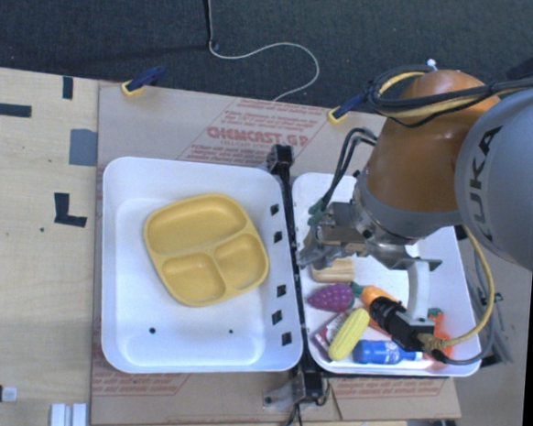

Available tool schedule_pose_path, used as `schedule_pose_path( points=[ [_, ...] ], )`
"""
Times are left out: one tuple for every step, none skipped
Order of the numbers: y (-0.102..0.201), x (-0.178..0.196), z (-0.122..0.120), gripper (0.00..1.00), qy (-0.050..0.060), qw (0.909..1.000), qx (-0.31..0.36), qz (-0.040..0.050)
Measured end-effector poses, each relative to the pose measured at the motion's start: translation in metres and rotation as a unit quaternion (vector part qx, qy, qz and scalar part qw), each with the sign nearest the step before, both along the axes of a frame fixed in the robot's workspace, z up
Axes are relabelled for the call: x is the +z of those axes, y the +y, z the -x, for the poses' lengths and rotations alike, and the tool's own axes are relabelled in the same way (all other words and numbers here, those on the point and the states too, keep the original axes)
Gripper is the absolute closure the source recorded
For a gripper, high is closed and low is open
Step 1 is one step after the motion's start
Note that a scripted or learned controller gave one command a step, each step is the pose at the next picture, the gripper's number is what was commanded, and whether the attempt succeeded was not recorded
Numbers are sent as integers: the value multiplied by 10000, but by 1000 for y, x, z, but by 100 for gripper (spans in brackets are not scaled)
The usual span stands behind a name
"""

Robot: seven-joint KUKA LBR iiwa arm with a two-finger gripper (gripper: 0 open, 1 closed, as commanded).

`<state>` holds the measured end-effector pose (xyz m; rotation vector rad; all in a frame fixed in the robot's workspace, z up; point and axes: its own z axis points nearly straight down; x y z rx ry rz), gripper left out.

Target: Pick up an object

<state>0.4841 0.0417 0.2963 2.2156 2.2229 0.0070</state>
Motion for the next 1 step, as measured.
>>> schedule_pose_path(
  points=[
    [1, 143, -1, 100, -51, 10000, 3, -7]
  ],
)
